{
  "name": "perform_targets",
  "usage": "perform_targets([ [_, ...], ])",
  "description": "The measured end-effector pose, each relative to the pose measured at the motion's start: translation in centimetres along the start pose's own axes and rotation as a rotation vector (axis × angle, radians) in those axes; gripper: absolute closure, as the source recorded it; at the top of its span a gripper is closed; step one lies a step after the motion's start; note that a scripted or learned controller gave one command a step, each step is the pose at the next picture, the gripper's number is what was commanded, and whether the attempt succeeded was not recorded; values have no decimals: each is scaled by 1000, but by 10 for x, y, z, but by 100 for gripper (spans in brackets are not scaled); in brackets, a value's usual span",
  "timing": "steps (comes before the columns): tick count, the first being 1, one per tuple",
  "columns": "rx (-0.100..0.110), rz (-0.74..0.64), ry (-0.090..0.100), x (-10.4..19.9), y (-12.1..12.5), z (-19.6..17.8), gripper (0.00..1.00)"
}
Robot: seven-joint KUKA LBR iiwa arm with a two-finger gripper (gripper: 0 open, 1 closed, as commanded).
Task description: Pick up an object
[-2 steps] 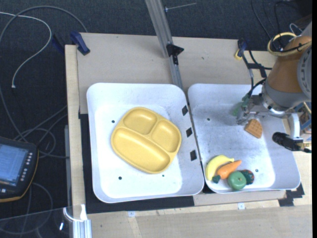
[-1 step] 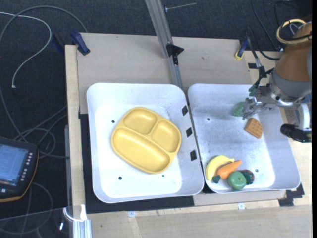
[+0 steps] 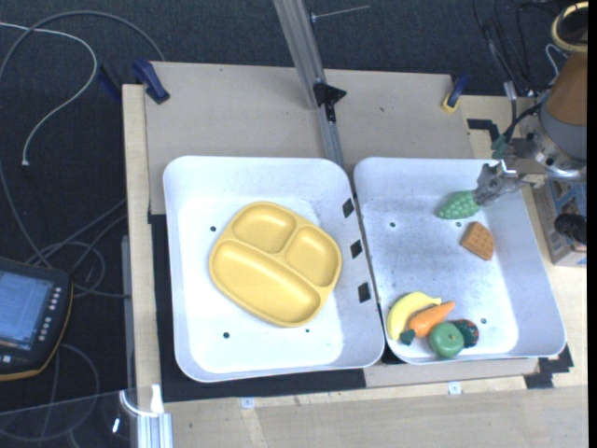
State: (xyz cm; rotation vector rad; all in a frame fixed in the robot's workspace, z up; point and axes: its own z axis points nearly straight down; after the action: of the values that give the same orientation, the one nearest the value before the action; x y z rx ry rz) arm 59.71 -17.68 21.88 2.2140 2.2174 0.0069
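Observation:
My gripper reaches in from the right over the far part of the right bin. Its fingers are shut on the right end of a bumpy green toy, which sticks out to the left of the fingertips at a slant. Just below it an orange waffle-like piece lies on the bin floor. At the bin's near edge a yellow banana, an orange carrot and a round green fruit are bunched together.
The left bin holds a yellow divided plate. A metal post rises behind the gap between the bins. A small dark red piece sits beside the green fruit.

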Motion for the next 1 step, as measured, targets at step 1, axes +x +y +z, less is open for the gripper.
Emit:
perform_targets([
  [1,2,0,1,0,2,-39,100],
])
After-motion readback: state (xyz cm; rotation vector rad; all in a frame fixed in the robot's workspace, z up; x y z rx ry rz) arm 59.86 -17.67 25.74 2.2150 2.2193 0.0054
